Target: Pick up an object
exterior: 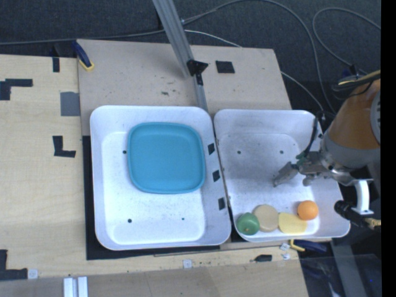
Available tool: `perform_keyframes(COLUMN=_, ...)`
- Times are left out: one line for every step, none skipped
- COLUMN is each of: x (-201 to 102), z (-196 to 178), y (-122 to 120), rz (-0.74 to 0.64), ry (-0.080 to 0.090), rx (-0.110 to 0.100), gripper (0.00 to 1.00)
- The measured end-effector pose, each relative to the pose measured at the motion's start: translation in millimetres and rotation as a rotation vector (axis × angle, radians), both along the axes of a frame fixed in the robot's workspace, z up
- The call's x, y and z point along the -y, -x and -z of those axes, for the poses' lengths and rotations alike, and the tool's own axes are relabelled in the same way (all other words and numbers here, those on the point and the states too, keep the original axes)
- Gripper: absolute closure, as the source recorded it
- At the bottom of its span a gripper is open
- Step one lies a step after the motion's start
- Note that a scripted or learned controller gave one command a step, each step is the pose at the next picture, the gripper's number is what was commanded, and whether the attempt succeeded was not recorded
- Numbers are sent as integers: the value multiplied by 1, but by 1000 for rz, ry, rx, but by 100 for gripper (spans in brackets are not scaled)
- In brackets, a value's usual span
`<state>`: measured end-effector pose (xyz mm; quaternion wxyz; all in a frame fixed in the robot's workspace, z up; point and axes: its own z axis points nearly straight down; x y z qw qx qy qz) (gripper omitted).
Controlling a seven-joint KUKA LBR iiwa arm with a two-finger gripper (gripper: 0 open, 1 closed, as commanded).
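1. Near edge of the right bin (pixel 322 232): four small objects lie in a row along the front wall: a green round piece (pixel 248 223), a tan disc (pixel 267 217), a yellow block (pixel 292 223) and an orange ball (pixel 307 210). The disc touches the green piece and the yellow block; the ball sits at the block's far right corner. What each piece represents is too small to make out.
2. Claw (pixel 286 175): it hangs over the middle of the right bin, above bare floor, apart from the row of objects. The dark grey fingers (pixel 283 176) point to the view's left and blur together; whether they stand wide or narrow cannot be told. Nothing is seen between them.
3. Arm (pixel 352 129): it enters from the right, the orange band uppermost, the grey wrist below it. Its right side is cut off by the frame edge, and it covers the bin's right wall.
4. Left bin (pixel 102 166): it holds a blue square plate (pixel 166 157), lying flat toward the far side.
5. Surface (pixel 124 73): wooden, with black tape marks; a grey metal bar (pixel 176 30) slants across it toward the gap between the bins.
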<state>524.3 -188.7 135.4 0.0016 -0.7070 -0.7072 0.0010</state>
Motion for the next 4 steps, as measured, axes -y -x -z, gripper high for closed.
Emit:
perform_keyframes(x=0, z=-11, y=-1, rz=-1, ry=0, rx=2, gripper=100)
perform_keyframes(x=-5, z=-71, y=-1, rz=-1, ry=1, rx=6, gripper=100)
perform_keyframes(x=-5, z=-80, y=-1, rz=0, ry=1, rx=3, gripper=100)
perform_keyframes(x=-44, z=-82, y=-28, rz=0, ry=1, rx=3, gripper=100)
